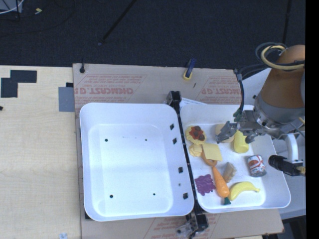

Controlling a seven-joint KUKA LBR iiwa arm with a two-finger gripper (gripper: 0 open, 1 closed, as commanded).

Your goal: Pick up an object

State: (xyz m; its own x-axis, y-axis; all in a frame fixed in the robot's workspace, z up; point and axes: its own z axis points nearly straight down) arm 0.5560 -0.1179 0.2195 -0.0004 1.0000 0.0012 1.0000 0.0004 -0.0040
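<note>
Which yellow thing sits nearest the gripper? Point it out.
The yellow block, just below the gripper. The banana and the cheese slice lie farther down the right bin.

You have one fixed camera, mounted above the bench and looking down at a slant on the left bin. Take that bin as your landmark: it sits just left of frame centre, with the right bin touching its right wall. Beyond the left bin's far edge you see the cardboard sheet and dark floor, so the lens faces away from the near bench edge. The arm enters right of it. Range is moderate; both bins fit whole.
</note>
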